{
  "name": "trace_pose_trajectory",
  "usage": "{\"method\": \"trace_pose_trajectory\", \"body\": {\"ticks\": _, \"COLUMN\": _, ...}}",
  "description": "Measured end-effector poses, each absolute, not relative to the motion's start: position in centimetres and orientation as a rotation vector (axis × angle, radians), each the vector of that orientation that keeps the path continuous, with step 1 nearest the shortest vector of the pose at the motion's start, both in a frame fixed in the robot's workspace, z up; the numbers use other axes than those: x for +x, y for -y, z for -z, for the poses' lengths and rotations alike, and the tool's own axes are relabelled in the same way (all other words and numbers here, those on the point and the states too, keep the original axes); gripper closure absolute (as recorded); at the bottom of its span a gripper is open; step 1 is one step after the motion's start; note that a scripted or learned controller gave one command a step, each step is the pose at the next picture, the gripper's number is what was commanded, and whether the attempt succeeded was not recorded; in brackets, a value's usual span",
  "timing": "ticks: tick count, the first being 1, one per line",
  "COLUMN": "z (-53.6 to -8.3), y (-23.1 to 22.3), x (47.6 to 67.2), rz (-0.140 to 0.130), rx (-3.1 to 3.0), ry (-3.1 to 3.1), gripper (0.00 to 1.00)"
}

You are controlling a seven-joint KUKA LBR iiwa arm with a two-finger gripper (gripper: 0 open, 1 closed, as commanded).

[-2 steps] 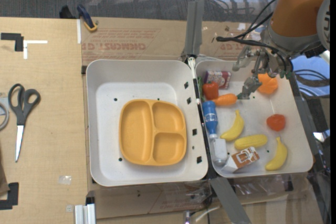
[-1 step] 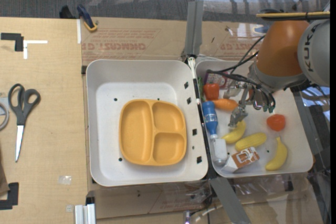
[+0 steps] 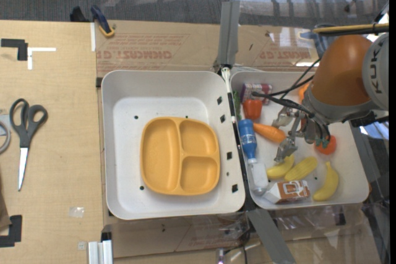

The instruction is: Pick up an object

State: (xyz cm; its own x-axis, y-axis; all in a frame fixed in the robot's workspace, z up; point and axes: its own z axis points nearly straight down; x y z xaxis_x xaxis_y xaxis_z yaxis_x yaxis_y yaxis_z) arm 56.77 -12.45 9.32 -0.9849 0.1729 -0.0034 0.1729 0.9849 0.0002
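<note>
The right bin (image 3: 361, 190) holds the loose objects. My gripper (image 3: 289, 144) hangs low over its middle, just right of an orange carrot (image 3: 268, 131) and just above a small yellow banana (image 3: 280, 168). A second banana (image 3: 302, 167) and a third (image 3: 328, 182) lie nearer the front right. A blue bottle (image 3: 247, 140) lies along the bin's left wall, with a red cup (image 3: 252, 109) behind it. An orange-red round item (image 3: 327, 144) sits partly hidden by the wrist. I see nothing held in the gripper.
An orange box (image 3: 291, 191) lies at the right bin's front and a purple packet (image 3: 257, 91) at its back. The left bin (image 3: 117, 151) holds a yellow divided plate (image 3: 180, 156). Scissors (image 3: 25, 133) lie on the bench at far left.
</note>
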Motion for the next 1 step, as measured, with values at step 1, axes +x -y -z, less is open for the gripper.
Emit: {"method": "trace_pose_trajectory", "body": {"ticks": 1, "z": -10.4, "y": 12.35, "x": 57.0, "rz": 0.002, "rx": 0.266, "ry": -3.12, "gripper": 1.0}}
